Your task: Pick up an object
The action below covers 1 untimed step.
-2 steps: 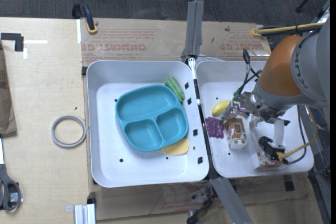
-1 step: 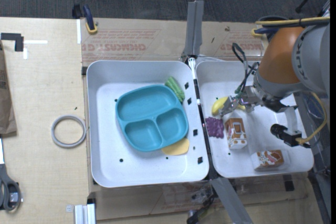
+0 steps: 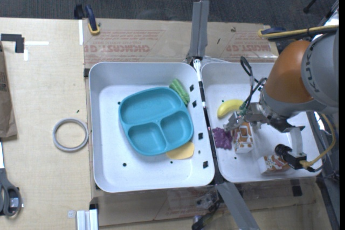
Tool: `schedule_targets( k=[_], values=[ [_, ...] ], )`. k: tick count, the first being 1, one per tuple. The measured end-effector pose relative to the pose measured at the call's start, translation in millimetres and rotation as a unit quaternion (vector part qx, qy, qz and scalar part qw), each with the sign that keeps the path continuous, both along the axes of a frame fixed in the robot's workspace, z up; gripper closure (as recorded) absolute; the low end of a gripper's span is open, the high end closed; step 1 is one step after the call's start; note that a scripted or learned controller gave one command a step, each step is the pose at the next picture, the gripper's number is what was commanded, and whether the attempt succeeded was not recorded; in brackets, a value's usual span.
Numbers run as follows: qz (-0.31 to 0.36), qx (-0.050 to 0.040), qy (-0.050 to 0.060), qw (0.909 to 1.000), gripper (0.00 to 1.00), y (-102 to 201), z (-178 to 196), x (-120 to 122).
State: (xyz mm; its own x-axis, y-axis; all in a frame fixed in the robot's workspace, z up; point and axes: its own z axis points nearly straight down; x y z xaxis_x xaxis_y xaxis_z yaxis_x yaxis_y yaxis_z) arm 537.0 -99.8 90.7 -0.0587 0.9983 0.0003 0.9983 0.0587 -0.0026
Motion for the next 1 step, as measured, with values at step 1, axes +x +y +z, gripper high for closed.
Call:
schedule_targets(
  k=[1],
  values=[
    [-0.002,0.0001,0.001,1.0,1.0,-1.7,7.8,-0.3]
  ],
)
